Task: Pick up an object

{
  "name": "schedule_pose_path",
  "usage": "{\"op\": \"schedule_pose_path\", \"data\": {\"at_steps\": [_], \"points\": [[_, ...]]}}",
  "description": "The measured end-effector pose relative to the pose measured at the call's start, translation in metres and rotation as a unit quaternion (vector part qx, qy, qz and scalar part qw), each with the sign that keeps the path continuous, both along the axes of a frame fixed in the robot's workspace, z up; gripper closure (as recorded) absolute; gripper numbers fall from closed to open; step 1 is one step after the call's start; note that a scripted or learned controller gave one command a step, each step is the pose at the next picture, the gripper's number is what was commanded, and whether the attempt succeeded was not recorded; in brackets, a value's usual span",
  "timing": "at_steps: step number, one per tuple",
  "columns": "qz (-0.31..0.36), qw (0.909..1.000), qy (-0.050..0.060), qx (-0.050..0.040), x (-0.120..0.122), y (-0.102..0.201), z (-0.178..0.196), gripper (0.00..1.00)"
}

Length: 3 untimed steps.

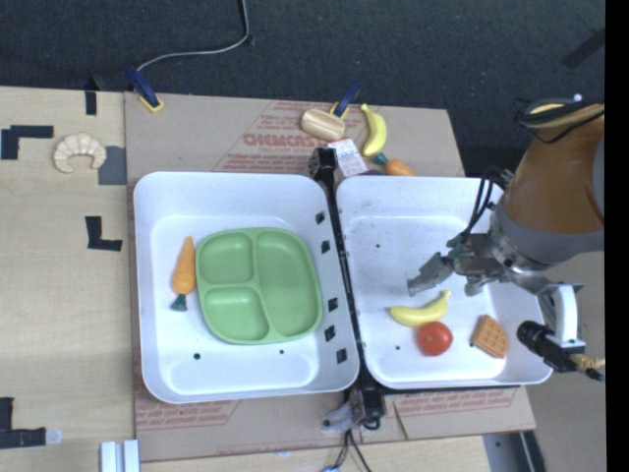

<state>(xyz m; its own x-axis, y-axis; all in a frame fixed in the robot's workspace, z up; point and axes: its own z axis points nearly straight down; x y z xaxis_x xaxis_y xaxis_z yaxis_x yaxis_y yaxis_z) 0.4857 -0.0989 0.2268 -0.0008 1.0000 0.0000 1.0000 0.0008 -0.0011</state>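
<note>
A: Any writing to read?

B: Red print on the cardboard sheet [246, 136] under the bins; it starts "CHEMCAS", and the rest is cut off by the things lying on it. A small labelled packet [346, 155] sits at the bins' far edge, its print too small to read.

A: And what could be picked?

B: In the right bin [393, 214], a yellow banana [421, 310], curved and lying flat, with a red tomato [434, 338] just beside it on the near side and a tan waffle-like cracker [489, 336] to the right.

A: The gripper?

B: The gripper [432, 275] hangs just above the banana, its grey fingers spread apart, nothing between them.

A: The left bin?

B: The left bin [157, 264] holds a green divided plate [259, 285] with an orange carrot [184, 267] beside it.
</note>
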Motion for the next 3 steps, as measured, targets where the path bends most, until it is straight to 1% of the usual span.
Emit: {"op": "schedule_pose_path", "data": {"at_steps": [1,2,3], "points": [[0.0,1.0,0.001,0.0006,-0.003,-0.02,-0.069,0.0],[0.0,1.0,-0.001,0.0004,-0.001,-0.027,-0.141,0.0],[-0.001,1.0,-0.002,-0.0007,-0.001,-0.027,-0.131,1.0]]}}
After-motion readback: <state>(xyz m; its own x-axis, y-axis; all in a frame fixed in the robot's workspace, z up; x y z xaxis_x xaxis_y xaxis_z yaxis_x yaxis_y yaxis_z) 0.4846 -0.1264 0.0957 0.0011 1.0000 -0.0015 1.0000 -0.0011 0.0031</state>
